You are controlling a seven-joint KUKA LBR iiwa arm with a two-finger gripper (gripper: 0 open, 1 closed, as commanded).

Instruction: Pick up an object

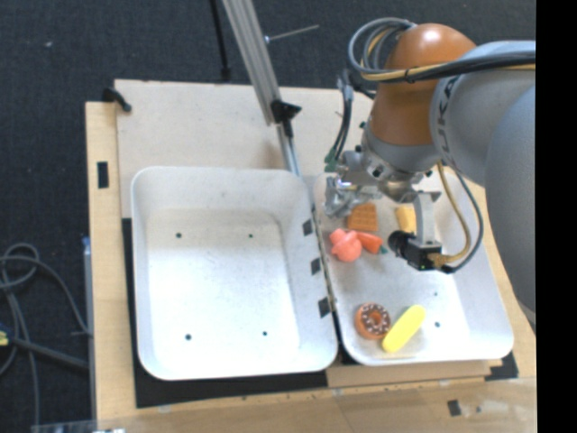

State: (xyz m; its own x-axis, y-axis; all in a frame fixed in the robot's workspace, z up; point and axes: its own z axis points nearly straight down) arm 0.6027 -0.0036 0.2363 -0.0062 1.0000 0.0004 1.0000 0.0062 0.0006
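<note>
My gripper [353,197] hangs over the back left part of the right bin [469,309], under the orange wrist band. Just below it lies an orange waffle-like block [363,216]. A pink toy [343,244] and a small orange carrot-like piece [370,240] lie close in front of that block. A yellow piece [406,216] sits to the right, partly hidden by the arm's cable. Near the bin's front lie a brown donut [371,319] and a yellow banana-shaped toy [403,328]. Nothing visibly sits in the gripper.
The left bin [144,197] sits beside the right one, their rims touching in the middle. A slanted metal pole [257,57] rises behind the bins. A black connector [407,247] on the arm's cable hangs over the right bin.
</note>
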